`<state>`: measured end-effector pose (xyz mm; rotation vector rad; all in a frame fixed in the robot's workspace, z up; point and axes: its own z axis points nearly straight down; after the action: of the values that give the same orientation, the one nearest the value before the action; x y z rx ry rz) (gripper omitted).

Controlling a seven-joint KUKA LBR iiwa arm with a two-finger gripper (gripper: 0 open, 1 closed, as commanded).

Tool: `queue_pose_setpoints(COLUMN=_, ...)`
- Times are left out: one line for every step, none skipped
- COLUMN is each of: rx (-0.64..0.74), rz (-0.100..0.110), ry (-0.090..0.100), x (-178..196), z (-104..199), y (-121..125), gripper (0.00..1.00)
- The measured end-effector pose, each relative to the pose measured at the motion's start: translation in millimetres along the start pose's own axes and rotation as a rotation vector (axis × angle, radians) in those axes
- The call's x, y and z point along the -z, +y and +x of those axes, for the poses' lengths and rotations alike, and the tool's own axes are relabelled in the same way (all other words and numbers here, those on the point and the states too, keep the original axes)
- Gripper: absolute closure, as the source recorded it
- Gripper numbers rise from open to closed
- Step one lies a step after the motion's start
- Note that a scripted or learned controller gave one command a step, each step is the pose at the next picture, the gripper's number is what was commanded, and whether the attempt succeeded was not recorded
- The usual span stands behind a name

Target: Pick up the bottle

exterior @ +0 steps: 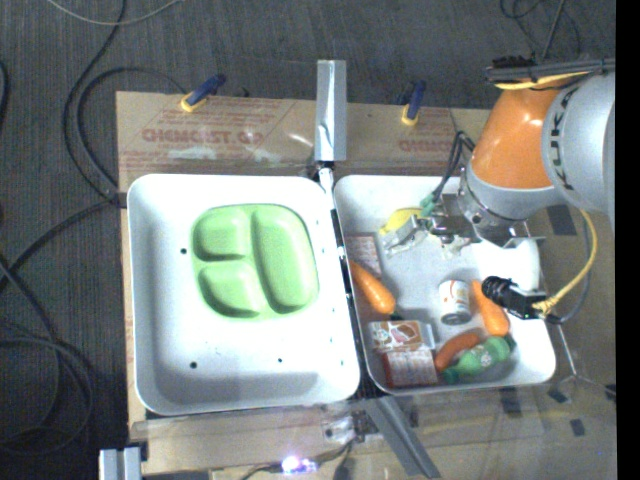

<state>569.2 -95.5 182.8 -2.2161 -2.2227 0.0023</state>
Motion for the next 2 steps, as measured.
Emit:
queue_pose_setpoints(rx=0.169, rz=-0.021, ry=-0.006, x=-89.2, z=-3.9, y=5.4, gripper=0.0)
queue_pose_setpoints(rx=0.053, rz=-0.001, ry=-0.002, x=-18.4, z=-22.7, y=13.6, gripper=0.0)
